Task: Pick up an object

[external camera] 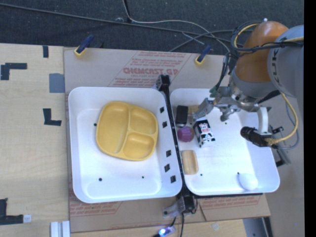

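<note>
My gripper hangs over the upper part of the right bin, open, with nothing visible between its fingers. One finger points down-left toward a small black-and-white object just below it. Left of that lie a purple object and a black block by the bin's left wall. A tan block rests lower along the same wall. A white rounded object sits in the bin's bottom right corner.
The left bin holds a yellow divided plate. A black divider with clips runs between the bins. The arm's orange band and cables hang over the right bin's right side.
</note>
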Controlling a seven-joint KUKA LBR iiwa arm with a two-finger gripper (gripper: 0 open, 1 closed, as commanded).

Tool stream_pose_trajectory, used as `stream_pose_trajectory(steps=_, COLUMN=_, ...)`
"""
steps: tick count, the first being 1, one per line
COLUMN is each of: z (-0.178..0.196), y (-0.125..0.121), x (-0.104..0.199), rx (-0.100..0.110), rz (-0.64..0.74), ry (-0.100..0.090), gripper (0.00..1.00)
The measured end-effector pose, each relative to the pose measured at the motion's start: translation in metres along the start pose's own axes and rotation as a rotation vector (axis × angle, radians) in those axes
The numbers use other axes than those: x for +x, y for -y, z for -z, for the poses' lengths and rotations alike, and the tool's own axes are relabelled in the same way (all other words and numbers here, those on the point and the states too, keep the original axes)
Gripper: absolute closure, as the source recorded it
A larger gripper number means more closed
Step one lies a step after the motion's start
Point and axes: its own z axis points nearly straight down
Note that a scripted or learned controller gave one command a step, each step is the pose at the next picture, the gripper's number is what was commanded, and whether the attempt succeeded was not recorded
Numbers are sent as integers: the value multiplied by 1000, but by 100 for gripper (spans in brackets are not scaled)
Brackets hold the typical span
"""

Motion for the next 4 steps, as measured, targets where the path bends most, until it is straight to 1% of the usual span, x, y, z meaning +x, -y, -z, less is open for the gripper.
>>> stream_pose_trajectory(steps=1, z=7, y=-2, x=0, rx=-12, rz=3, ry=1, gripper=0)
stream_pose_trajectory(steps=2, z=-39, y=-6, x=3, rx=-7, rz=3, ry=2, gripper=0)
stream_pose_trajectory(steps=3, z=-98, y=5, x=1, rx=-7, rz=2, ry=1, gripper=0)
stream_pose_trajectory(steps=4, z=-108, y=3, x=-1, rx=-20, rz=2, ry=7, gripper=0)
